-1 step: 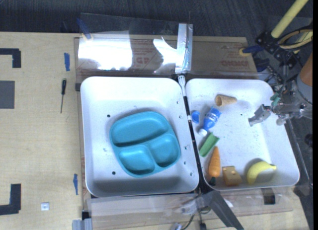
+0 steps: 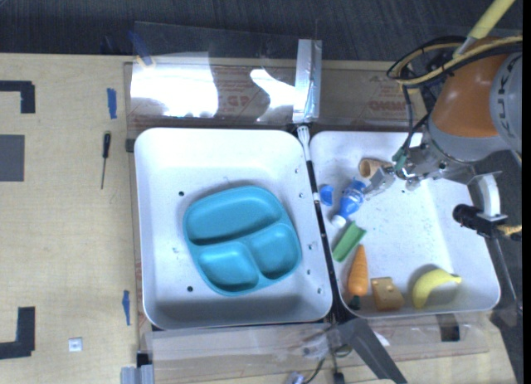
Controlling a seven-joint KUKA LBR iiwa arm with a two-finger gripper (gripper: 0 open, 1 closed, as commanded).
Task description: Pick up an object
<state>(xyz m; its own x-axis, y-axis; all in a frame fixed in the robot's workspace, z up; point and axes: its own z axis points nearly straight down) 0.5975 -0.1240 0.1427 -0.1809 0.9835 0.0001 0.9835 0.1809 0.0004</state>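
Note:
My gripper hangs over the upper part of the right bin, reaching in from the right under the orange-banded wrist. Just left of it lies a small tan piece, and a blue and white bottle lies just below-left. I cannot tell whether it touches either. A small blue object sits by the bin's left wall. Lower down lie a green block, an orange carrot, a brown cube and a yellow banana-like fruit.
The left bin holds a blue divided plate. A divider wall separates the two bins. A clear plastic sheet stands behind the left bin. Cables and a black bracket hang at the right.

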